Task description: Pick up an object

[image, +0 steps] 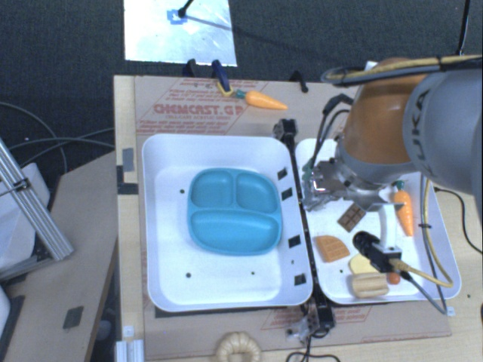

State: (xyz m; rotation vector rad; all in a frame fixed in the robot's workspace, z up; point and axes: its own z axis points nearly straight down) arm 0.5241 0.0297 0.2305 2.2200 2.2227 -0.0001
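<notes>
1. Writing: the brown cardboard sheet (162, 104) under the bins bears red print, "CHEMCAST" in the upper centre of the frame. The smaller lines beneath it are too fine to read. The grey arm (449, 138), at the right of the frame, shows dark letters "UKA", partly cut off.
2. The left bin (162, 225) is shallow, white and smooth, with rounded corners. In its middle lies a blue plate (232, 210), glossy, rounded, with three compartments.
3. The right bin (444, 251) is of the same make and sits just beside the left bin. It holds the pickable things, all in the lower right of the frame:
   - brown ridged piece (352, 218), flat, tilted
   - orange cracker (330, 247), flat, roughly square
   - carrot (406, 216), tapered, smooth
   - yellow piece (361, 265), touching a tan rounded block (368, 284) below it
4. Outside the bins, a second carrot (263, 100) lies on the cardboard at top centre. A beige braided ring (240, 347) sits at the bottom edge. A crinkled silver sheet (179, 19) lies at upper left.
5. The gripper (318, 183) is metallic and hangs under the orange-banded wrist, over the upper left part of the right bin, close to the wall between the bins. The brown ridged piece lies near it, to its lower right. Cannot tell whether the gripper is spread or closed, nor whether it touches anything.
</notes>
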